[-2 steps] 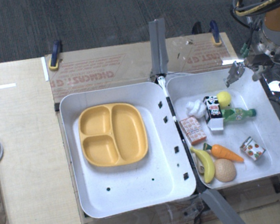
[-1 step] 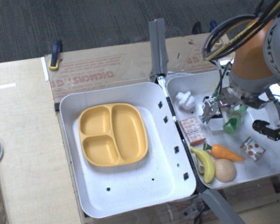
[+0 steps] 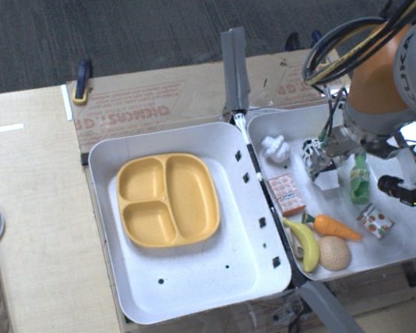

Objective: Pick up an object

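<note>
Claw (image 3: 324, 170): right bin (image 3: 412, 250), upper centre, open or closed cannot tell. One each: green bottle (image 3: 359, 178), carrot (image 3: 336, 226), banana (image 3: 306, 241), egg (image 3: 334, 253), carton (image 3: 285, 193). Yellow tray (image 3: 168, 200), left bin (image 3: 132, 277).

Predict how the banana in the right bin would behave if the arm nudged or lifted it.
The banana looks smooth and glossy, so it may slip in a narrow grip. Its curved shape suggests it would pivot or rock rather than roll straight. It lies against the bin's left wall, close beside the tan egg-shaped object and carrot, so a push would probably shift those too.
</note>
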Available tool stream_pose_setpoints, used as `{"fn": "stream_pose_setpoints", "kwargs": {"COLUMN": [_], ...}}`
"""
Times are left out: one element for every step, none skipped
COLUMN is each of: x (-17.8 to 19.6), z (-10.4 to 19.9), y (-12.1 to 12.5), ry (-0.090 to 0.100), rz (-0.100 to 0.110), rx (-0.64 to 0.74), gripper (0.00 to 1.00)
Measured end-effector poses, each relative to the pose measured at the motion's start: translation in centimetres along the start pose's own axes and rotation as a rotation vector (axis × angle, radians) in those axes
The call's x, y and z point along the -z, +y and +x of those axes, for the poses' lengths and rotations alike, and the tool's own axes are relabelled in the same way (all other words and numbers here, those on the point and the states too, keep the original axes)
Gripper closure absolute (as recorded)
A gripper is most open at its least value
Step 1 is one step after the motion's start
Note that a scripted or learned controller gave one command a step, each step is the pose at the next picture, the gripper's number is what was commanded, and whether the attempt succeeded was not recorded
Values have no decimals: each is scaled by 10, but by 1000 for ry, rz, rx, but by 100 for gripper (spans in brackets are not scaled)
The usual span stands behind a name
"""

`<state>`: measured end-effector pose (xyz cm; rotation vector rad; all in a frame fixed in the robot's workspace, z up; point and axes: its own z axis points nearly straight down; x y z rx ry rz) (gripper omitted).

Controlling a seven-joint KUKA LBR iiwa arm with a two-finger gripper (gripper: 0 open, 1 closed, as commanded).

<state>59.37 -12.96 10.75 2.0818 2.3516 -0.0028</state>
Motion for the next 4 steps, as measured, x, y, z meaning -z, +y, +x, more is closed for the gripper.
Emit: {"fn": "stream_pose_setpoints", "kwargs": {"x": [0,9,58,84], "z": [0,-1,-28,52], "y": [0,0,20,4], "ry": [0,-1,-1,1], "rz": [0,0,0,3], "rx": [1,-3,-168,-225], "gripper": [0,100,100,100]}}
